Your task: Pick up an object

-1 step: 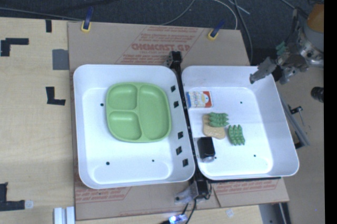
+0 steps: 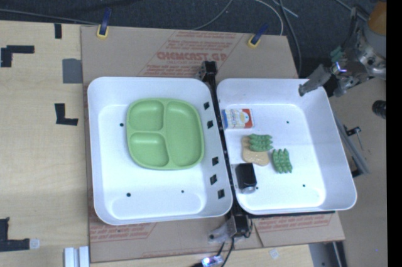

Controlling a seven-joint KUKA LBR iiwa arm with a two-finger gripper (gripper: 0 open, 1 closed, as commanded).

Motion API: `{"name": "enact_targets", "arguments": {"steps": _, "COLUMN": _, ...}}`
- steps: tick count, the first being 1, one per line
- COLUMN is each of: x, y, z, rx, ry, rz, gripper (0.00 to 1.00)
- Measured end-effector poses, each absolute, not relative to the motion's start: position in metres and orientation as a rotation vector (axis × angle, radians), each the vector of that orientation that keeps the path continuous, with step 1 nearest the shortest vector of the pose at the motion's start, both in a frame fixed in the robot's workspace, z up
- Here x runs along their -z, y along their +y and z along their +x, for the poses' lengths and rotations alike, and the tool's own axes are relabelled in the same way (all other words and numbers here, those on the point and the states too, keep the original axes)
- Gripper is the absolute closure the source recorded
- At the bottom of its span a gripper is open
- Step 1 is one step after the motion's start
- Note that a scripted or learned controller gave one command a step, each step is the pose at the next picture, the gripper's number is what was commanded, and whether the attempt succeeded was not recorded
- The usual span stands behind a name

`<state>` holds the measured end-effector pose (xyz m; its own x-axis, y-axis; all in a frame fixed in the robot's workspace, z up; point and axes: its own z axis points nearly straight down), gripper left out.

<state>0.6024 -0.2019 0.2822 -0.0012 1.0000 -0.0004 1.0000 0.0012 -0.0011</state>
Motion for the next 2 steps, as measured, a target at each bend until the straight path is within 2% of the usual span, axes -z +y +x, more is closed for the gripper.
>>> {"name": "enact_targets", "arguments": {"steps": 2, "x": -0.181, "y": -0.210, "z": 0.605, "rx": -0.006, "ry": -2.220, "rz": -2.217, "gripper": 0.00}}
